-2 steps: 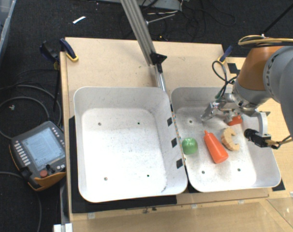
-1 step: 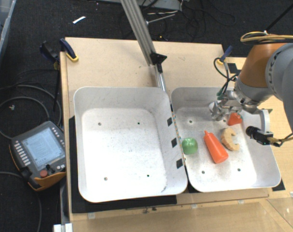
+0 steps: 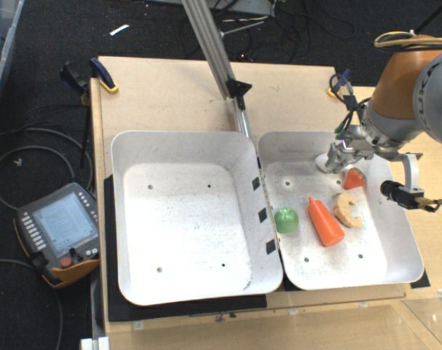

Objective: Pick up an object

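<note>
Right bin contents: the right bin (image 3: 396, 265) carries all four loose items, grouped toward its middle and far side. A green ball (image 3: 286, 220) lies near the divider edge; an orange carrot-shaped piece (image 3: 326, 222) lies just beside it; a tan curved piece (image 3: 347, 210), shaped like a bitten ring, is touching or almost touching the carrot's far side; a small red-orange piece (image 3: 354, 179) sits behind these, close under the arm's tip.

Left bin: the left bin (image 3: 133, 195) adjoins the right one along a shared raised edge.

Reason for layout: the loose grouping suits random picking. Items lie flat, at mixed angles, and most have free space on at least one side for a finger to enter.

Task item: no single item is specified. Judged from position, the red-orange piece is the likeliest target, since it lies nearest the tip.

Arm pose: the arm (image 3: 403, 93) enters from the right, with its orange band above the wrist and the wrist angled down and leftward into the far part of the right bin.

Claw position: the gripper (image 3: 336, 157) is low over the bin floor, just beside the red-orange piece on its far-left side.

Claw state: cannot tell whether it is spread or pressed together. Nothing is visibly pinched.

Risk: the tip appears offset from the piece, so a closing move may miss.
</note>
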